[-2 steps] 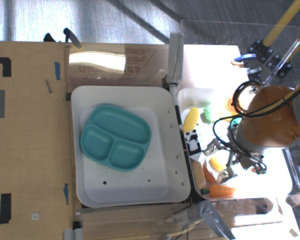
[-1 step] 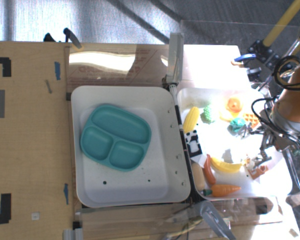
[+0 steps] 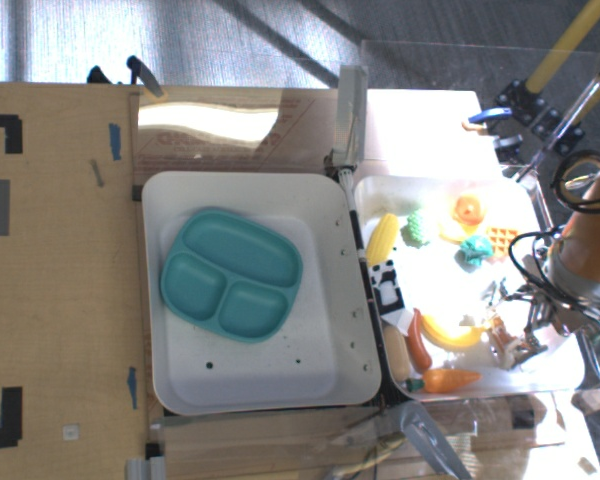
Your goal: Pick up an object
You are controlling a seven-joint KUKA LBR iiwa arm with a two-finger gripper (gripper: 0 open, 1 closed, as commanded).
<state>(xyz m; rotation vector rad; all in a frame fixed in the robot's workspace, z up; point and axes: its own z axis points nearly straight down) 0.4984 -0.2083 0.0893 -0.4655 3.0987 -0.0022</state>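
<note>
Nothing looks lifted yet: the gripper (image 3: pixel 510 340) sits low just right of the banana (image 3: pixel 450 334), its grip state unclear in glare.

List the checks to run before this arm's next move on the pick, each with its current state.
1. Hand is over the right bin, where the objects lie: ok.
2. Something sits between the fingers: cannot tell; glare washes out that corner.
3. Nearby targets present: banana, carrot and red pepper lie at the bin's near side: ok.
4. Targets spaced for a clean grasp: not ok; banana and red pepper touch.
5. Teal divided plate in the left bin is out of the arm's way: ok.
</note>
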